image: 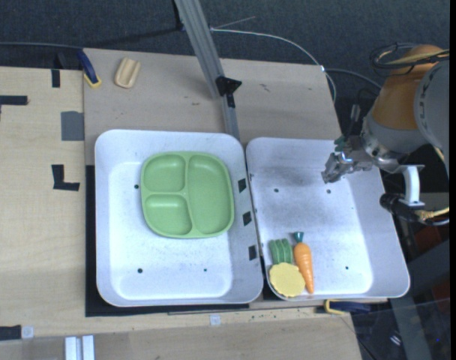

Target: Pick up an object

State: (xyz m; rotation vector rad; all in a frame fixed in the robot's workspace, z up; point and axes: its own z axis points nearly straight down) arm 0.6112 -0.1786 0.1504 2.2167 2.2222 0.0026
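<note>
Camera view: claw (333,169) sits over the right bin (378,276), upper right part, near its far right rim. Can't tell its state, too small and blurred at this angle. Nothing visible between the tips. Grey arm (430,118) with orange band (400,100) comes in from the right edge, wrist angled down-left toward the bin.

Bin floor under the claw is bare white with grey scuffing. Pickable items are well apart from the claw, clustered at the near left corner of the same bin: carrot (304,265) lying lengthwise, green item (280,250) just beside it on the left, yellow disc (286,280) touching both at the near end.

Left bin (112,276) holds a green tray (187,194) with three compartments, lying flat in the upper middle.

On the bench behind the bins: tan block (127,73) at far left, metal pole (202,36) running diagonally down to the gap between bins.
</note>
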